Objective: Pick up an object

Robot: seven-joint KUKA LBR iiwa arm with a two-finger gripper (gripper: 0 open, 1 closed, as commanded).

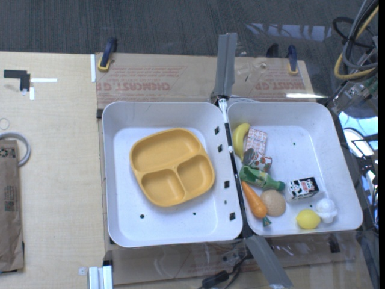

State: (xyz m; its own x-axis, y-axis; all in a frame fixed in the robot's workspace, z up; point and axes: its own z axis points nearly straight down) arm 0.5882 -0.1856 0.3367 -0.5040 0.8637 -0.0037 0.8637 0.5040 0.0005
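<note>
In the right bin [337,131] the toys lie untouched, so the pick is probably unstarted. I cannot tell the gripper's state. The next move calls for descending on the fairly isolated carton [302,188].

The yellow three-compartment plastic plate [172,167] looks smooth and matt, lying in the glossy white plastic left bin [120,131], which rests on brown cardboard [156,80] over the pale wood-grain counter [54,125].
</note>
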